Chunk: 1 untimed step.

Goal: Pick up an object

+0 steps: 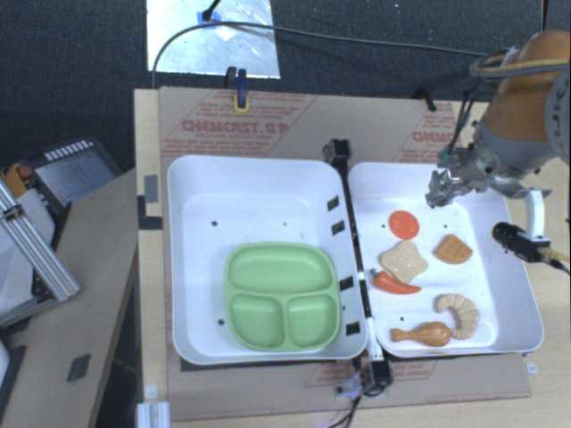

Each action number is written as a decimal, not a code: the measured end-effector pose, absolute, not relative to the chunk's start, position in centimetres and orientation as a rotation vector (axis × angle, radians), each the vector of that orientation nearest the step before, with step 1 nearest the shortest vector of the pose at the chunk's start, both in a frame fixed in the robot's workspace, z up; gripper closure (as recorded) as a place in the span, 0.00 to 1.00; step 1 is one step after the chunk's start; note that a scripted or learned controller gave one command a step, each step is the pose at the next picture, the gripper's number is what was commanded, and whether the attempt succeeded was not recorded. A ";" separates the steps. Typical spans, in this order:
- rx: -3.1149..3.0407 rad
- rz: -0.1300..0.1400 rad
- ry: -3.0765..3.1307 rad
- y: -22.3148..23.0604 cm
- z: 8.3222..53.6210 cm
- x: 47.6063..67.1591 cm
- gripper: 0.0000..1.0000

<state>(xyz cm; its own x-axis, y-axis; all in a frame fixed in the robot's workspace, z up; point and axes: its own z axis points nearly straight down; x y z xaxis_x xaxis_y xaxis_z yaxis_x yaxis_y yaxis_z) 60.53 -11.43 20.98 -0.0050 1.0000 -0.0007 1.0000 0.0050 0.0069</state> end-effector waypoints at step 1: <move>2.214 0.005 2.223 -11.4 24.1 60.6 1.00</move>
<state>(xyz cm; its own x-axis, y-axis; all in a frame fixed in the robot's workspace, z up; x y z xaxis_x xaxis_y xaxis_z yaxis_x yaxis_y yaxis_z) 60.65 -11.44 24.06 -0.0043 1.0000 -0.0006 1.0000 0.0043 0.0048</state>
